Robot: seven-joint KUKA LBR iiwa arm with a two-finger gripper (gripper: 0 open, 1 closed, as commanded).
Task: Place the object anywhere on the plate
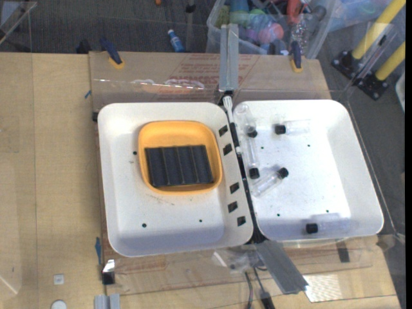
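black ridged block (179, 166) sat flat on the orange plate (180, 128) in the left bin (122, 205), few clear black-capped tubes (269, 180) lay loose in the right bin (322, 172), couldn't tell the claw's grip tbh

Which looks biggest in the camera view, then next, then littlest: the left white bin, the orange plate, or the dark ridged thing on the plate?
1. Left white bin: biggest.
2. Orange plate: sits inside that bin.
3. Dark ridged block: smallest, lying on the plate.
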